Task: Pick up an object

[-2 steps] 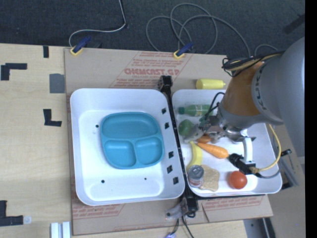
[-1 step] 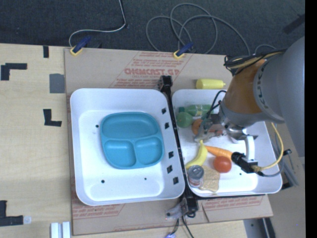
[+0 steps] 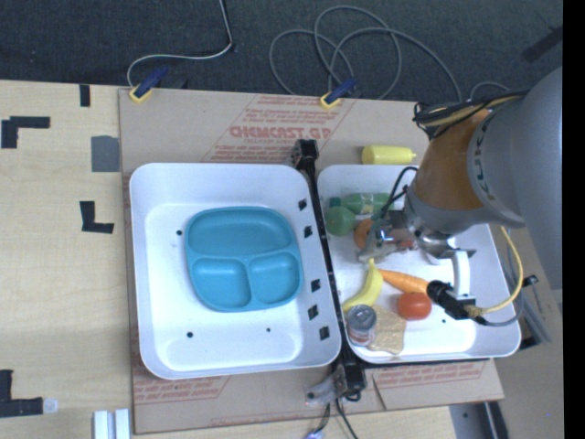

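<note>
The right bin (image 3: 457,341) holds several small items: a yellow banana (image 3: 366,287), an orange carrot (image 3: 403,281), a red tomato (image 3: 414,306), a green piece (image 3: 340,219), a grey-capped can (image 3: 361,319) and a tan slice (image 3: 389,337). My gripper (image 3: 382,236) is low in the back half of this bin, just above the banana and carrot and beside an orange-brown item (image 3: 363,233). The wrist hides its fingers.
The left bin (image 3: 155,337) holds a blue divided plate (image 3: 243,257). A yellow object (image 3: 388,155) lies on the cardboard behind the right bin. Cables loop at the back. The arm's grey body (image 3: 512,163) covers the right bin's far right corner.
</note>
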`<state>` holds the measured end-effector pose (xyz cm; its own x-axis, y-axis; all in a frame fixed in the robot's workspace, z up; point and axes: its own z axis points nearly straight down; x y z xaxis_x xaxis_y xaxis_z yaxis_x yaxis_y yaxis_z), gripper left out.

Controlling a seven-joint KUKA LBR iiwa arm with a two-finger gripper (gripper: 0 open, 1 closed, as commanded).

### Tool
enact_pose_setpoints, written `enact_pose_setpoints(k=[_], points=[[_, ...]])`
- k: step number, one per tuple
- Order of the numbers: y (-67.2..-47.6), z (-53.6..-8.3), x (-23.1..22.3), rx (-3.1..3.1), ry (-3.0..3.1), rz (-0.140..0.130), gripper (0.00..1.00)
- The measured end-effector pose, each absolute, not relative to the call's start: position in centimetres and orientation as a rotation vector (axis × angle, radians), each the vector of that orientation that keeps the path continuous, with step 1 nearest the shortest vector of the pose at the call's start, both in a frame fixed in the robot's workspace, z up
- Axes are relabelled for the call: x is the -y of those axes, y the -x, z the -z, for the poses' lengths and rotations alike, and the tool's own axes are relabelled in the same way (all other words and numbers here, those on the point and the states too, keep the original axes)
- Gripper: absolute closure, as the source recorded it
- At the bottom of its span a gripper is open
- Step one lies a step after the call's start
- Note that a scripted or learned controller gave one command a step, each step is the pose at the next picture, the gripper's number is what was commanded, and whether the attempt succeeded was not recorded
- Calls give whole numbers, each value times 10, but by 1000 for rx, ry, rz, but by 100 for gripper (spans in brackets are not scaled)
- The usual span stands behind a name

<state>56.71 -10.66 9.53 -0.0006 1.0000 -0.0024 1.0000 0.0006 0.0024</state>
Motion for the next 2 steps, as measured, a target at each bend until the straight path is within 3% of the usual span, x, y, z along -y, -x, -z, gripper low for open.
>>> enact_pose_setpoints(k=[1, 2], points=[[-651, -79, 120, -2271, -2279, 96, 0], [-650, -79, 108, -2254, -2276, 109, 0]])
